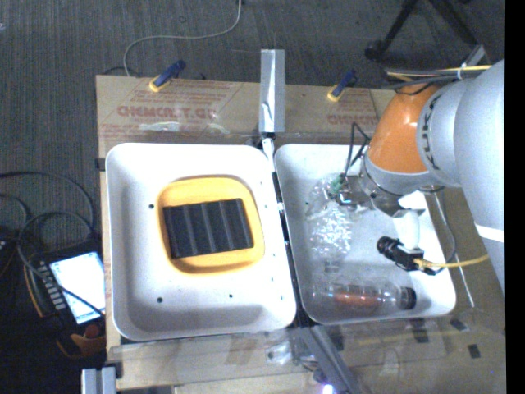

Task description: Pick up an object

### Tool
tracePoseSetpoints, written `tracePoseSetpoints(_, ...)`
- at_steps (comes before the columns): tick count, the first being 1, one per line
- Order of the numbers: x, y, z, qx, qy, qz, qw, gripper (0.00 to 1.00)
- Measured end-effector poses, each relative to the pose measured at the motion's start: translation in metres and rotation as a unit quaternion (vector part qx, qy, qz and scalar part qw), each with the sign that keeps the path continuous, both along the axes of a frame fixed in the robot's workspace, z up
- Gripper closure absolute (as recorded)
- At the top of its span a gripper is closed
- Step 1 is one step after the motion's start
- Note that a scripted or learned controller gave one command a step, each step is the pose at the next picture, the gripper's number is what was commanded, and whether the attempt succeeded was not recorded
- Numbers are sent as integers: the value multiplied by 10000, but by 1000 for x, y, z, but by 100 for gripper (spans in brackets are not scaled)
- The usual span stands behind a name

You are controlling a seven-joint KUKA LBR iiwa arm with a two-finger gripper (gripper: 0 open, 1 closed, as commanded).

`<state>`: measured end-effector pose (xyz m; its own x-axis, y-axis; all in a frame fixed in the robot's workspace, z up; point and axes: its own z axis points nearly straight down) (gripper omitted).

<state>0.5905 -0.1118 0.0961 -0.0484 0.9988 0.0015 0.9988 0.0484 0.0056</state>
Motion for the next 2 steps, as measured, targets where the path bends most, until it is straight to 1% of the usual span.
tracePoseSetpoints(1,81,-8,-6,-29,-23,-423,9991,0)
tracePoseSetpoints(2,14,50,87,-5,33,-383,9993,0)
